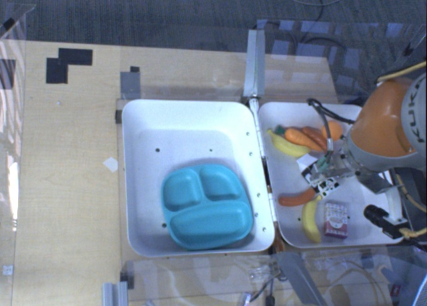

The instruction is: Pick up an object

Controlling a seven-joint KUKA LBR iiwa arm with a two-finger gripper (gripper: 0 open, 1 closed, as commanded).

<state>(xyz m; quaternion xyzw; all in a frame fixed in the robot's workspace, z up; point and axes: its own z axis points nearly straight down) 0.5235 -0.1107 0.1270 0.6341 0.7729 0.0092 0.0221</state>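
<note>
Gripper (pixel 323 177) low in the right bin (pixel 288 235), hanging from the grey arm with its orange band (pixel 379 123) that comes in from the right edge of the view. Whether its fingers are spread or pressed together cannot be told; the tool end is a dark, cluttered tangle at this angle, and nothing can be seen pinched in it. Just below and left of gripper: reddish-brown sausage-shaped toy (pixel 297 199), lying roughly crosswise, close to the tool end, contact unclear. Directly below gripper: yellow banana (pixel 310 221), lengthwise toward the near rim of the bin, its upper end near the sausage. Below and slightly right: small pink-and-white box (pixel 335 220), flat on the bin floor, just beside the banana. Above and left of gripper: second yellow banana (pixel 287 145), slanted, with an orange carrot (pixel 301 139) lying against its upper side; further orange pieces (pixel 331 129) sit above gripper, partly hidden by the arm and a black cable. Small white scrap (pixel 306 163) just left of gripper. Well to the left, across the dividing rims, the left bin (pixel 143 125) bears a blue divided tray (pixel 207 206), three compartments, resting toward the near right part of that bin, well apart from gripper.
</note>
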